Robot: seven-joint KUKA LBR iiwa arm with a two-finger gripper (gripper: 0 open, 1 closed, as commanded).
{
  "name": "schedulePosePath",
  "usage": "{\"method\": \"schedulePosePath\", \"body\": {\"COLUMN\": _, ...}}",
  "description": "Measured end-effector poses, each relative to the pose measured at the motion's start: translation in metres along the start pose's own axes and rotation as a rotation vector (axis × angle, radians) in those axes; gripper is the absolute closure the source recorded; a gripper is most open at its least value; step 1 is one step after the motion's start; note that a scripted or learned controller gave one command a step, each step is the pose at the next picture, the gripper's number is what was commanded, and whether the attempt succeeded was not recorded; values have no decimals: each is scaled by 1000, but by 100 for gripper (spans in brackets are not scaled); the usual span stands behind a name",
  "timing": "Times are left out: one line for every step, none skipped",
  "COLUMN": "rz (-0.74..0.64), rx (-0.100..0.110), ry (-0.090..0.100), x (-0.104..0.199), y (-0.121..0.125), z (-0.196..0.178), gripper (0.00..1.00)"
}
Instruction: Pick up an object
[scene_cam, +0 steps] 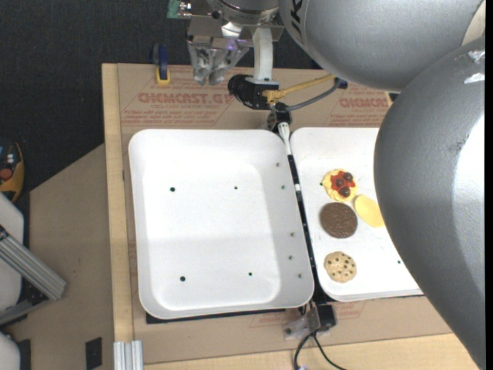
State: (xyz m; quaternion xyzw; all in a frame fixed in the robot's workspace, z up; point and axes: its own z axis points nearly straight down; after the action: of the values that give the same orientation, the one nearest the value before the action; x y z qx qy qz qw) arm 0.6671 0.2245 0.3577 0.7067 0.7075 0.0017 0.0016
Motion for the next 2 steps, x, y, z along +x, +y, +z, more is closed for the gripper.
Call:
{"method": "schedulePosePath", "body": {"rz": 0, "rx": 8, "ry": -1, "x": -1, "y": -24, "z": -2, "gripper": 100}}
{"method": "schedulePosePath", "body": {"rz": 2, "rx": 1, "ry": 0, "x": -4, "y": -6, "z": 0, "gripper": 100}}
